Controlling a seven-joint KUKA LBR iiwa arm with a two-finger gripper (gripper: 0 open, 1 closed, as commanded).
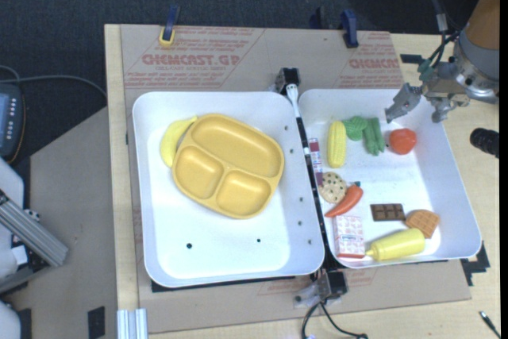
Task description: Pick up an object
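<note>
Tomato (402, 140) is the red round toy nearest the hand (421, 101), so it looks like the one to pick. It sits in the right bin (452, 171), up near the far rim. The hand hangs just above and a bit behind the tomato. Two grey fingers (401, 103) stick out, spread apart, with nothing between them, so the hand is let go and holds no toy.

From the hand, the tomato lies down and a little toward the left bin (151, 194). The tomato is round, so it has no long side to line up with. The hand would only need to slide over it and drop.

Just beside the tomato, on the side toward the left bin, is a green toy (367, 131), and past that a corn cob (337, 142). The green toy is close, so a finger might bump it.

I think the hand is above the bin and not yet in it, but from this slant I can't be sure how high it is.
</note>
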